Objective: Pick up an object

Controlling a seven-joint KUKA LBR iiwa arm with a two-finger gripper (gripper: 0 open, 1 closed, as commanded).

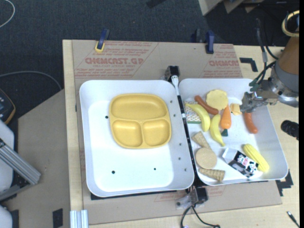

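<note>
The right bin (278, 148) holds toy foods. Among them are two bananas (205, 118), a carrot (225, 118), a red sausage (207, 104), a yellow round piece (217, 98), a corn cob (256, 157), a round cracker (206, 157) and a waffle piece (212, 175). A second red sausage (250, 122) lies near the bin's right side. My gripper (248, 104) hangs low over the upper right of this bin, just above that second sausage and right of the carrot. I see nothing held in it.
The left bin (95, 165) carries a yellow three-compartment tray (140, 120). A black-and-white packet (242, 163) lies beside the corn. Clamps (100, 42) sit on the bench's far edge. The grey arm (287, 80) comes in over the right bin's right rim.
</note>
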